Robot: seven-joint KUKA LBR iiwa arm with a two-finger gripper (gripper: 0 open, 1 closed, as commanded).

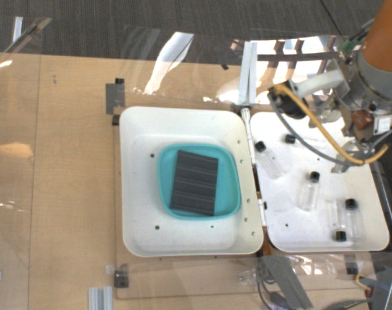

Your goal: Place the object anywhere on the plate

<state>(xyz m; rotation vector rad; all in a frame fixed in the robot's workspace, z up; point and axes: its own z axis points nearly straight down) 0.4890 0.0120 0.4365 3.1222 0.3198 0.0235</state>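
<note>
Camera view | block [195,183] lies flat on plate [230,196], mid left bin [137,225] | gripper [360,124] above right bin [370,237], right of plate; state cannot be told | judged: placement done, arm withdrawal remains.

Single fixed camera, mounted above the table [53,173], tilted down at a slant toward 12 o'clock. Both white bins are framed: left bin [137,192] near centre, right bin [370,237] toward 3 o'clock. Dark floor [150,5] is seen along the 12 o'clock edge. Mid-range standoff; table edges are cropped at 9 and 6 o'clock. The arm [383,44] is cut off at 2 o'clock.
</note>
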